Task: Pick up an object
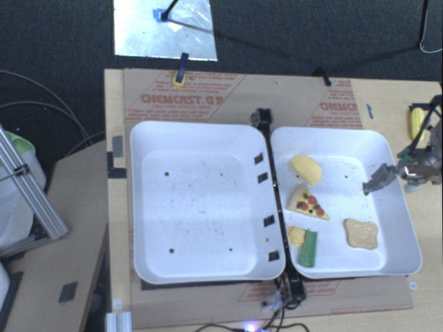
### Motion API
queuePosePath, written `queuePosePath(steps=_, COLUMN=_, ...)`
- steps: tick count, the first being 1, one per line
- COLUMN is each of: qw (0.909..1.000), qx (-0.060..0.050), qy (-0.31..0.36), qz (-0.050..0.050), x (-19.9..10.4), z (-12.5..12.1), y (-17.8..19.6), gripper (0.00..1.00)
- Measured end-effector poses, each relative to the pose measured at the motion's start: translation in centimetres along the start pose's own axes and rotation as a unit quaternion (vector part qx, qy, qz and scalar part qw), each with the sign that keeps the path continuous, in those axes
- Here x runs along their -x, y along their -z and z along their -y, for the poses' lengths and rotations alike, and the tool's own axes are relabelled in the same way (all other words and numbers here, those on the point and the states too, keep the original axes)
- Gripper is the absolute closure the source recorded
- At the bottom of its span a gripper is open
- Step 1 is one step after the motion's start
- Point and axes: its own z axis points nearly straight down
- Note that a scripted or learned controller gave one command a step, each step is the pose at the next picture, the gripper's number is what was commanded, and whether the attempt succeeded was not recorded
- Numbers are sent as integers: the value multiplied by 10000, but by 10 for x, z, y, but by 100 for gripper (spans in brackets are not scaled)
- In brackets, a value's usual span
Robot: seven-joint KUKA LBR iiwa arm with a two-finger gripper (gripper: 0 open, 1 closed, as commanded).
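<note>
The right bin (387,151) holds a yellow lemon-like piece (306,169), a pizza slice (307,203), a small yellow piece (296,236), a green piece (309,248) and a tan toast slice (361,233). My gripper (377,180) hangs over the right side of this bin, reaching in from the right edge. Its dark fingers point left and down, above bare bin floor, right of the pizza slice and above the toast. Nothing shows between them.
The left bin (145,144) sits beside the right one, with black clips along the divider (270,199). A silver sheet (165,19) lies beyond the bench. A yellow object (416,123) rests at the right edge.
</note>
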Motion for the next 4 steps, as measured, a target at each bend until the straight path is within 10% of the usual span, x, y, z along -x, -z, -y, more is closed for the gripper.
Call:
queuePosePath(steps=2, qw=10000, qx=-2, qy=15, qz=-9, x=-74, z=-76, y=-201, gripper=0)
queuePosePath(steps=3, qw=10000, qx=5, qy=-1, qz=-4, x=-73, z=-75, y=-188, gripper=100)
queuePosePath(steps=4, qw=10000, qx=0, qy=32, qz=-16, x=-179, z=-30, y=-95, gripper=100)
